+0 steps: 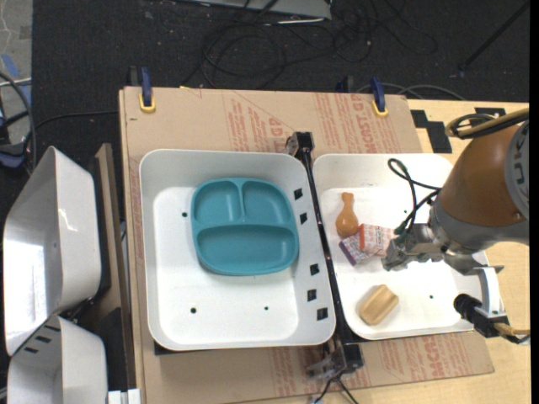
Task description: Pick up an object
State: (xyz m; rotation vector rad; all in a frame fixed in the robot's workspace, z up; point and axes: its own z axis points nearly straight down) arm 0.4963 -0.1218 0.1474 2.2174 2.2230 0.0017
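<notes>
A single fixed camera looked down from above the table at a slant, facing toward its far edge and the dark floor beyond. It stood far enough back to take in both white bins whole, the left bin near the middle and the right bin toward the right side, where the arm entered.

Around your gripper: pink packet touching at left, orange drumstick up-left, tan bread roll below-left. Bare right bin floor above, and below-right.
</notes>
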